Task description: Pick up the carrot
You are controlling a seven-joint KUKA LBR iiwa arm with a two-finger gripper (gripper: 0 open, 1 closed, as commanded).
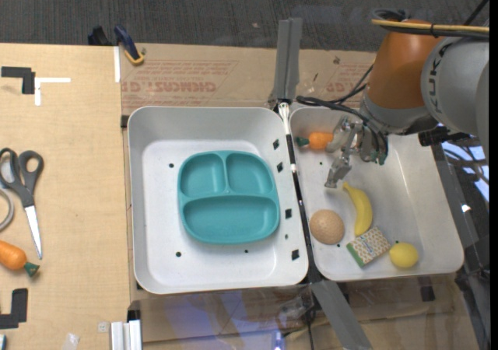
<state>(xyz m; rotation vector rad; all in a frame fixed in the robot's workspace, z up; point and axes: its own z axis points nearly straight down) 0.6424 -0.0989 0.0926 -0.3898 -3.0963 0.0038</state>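
Here the carrot (318, 140) lies near the far left corner of the right bin (424, 185), by the wall. The gripper (339, 171) hangs just beside it, fingers apart, holding nothing. It looks small, light, stiff and smooth, so I would take it across its orange middle.

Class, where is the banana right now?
The banana lies in the right bin, between the egg and the lemon, just below the gripper.

Just left of the dull grey metal gripper (339, 163) lies a smooth orange carrot (319, 140); below it, a glossy yellow banana (359, 208). Far left sits a matt teal plastic divided plate (229, 196) in a smooth white plastic bin (148, 208).
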